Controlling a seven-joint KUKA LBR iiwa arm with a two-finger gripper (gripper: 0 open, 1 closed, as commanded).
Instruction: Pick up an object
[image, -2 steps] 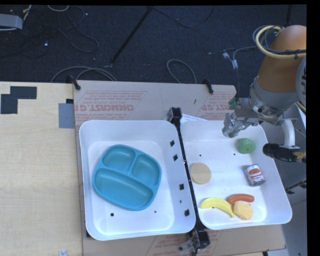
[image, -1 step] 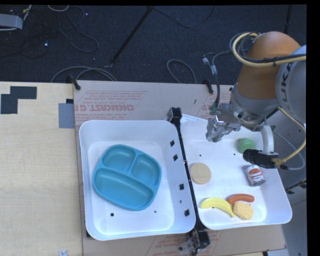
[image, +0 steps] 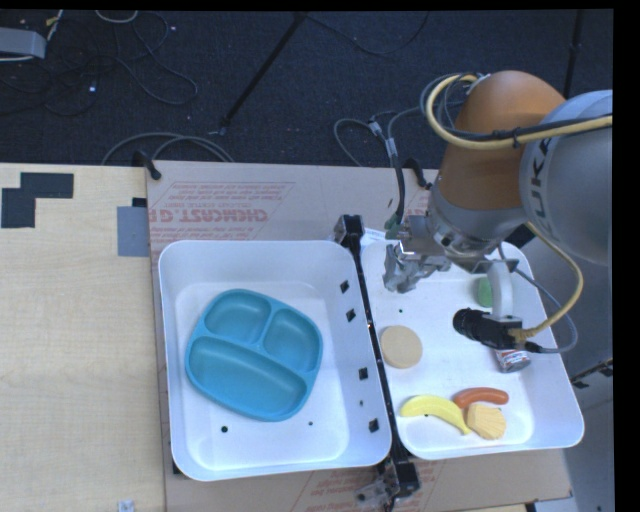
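Observation:
My gripper (image: 402, 272) hangs over the back left part of the right bin (image: 560, 420), just behind a round tan disc (image: 401, 346) and apart from it. I see nothing held in it. Near the front of that bin lie a yellow banana (image: 434, 410), a red sausage (image: 480, 396) and a pale yellow ridged piece (image: 489, 422), all close together. A green object (image: 484, 291) sits at the bin's right side, partly hidden by the robot's wrist parts.
The left bin (image: 200, 270) holds a blue divided plate (image: 254, 352). A black-clipped divider (image: 362, 330) runs between the two bins. The arm's grey and orange body (image: 500, 140) looms over the right bin's back edge.

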